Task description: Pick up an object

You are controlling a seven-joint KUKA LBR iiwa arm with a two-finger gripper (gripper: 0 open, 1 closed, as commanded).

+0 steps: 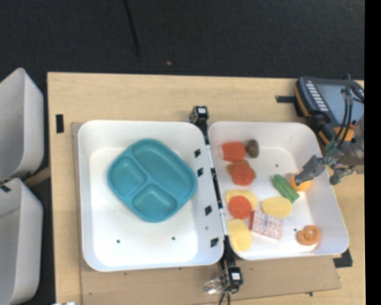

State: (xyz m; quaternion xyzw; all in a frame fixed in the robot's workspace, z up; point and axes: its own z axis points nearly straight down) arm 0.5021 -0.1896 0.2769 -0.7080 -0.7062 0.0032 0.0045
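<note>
Claw (317,172) reaches in over the right rim of the right-hand shallow white bin (324,230), fingers spread, tips low beside a small orange toy piece (301,182) touching a green pod-shaped toy (284,187).

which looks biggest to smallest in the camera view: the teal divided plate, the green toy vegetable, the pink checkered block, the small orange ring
1. Teal divided plastic plate, by far the largest.
2. Pink checkered block.
3. Green toy vegetable, close to the block in size, so that order is unsure.
4. Small orange ring.
</note>
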